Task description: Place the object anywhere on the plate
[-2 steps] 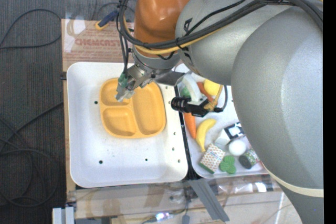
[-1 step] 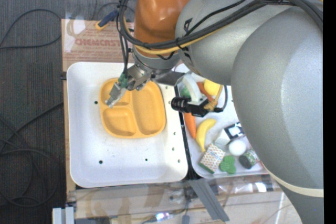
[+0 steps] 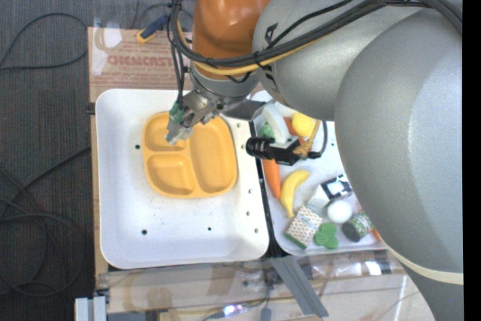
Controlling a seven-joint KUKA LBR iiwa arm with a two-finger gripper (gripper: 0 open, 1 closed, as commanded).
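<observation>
a: while the small green object (image 3: pixel 176 113) is sitting pinched between the fingers of the gripper (image 3: pixel 179 124), right at the tool's tip, how is the release best done?

b: it is hanging over the upper left compartment of the orange plate (image 3: pixel 214 162), which is lying directly beneath the tool. i'd judge it is best lowering close before letting go, clear of the divider ridges.

a: and its axis?

b: it is too small to tell; it seems to be running along the fingers, pointing down-left.
</observation>
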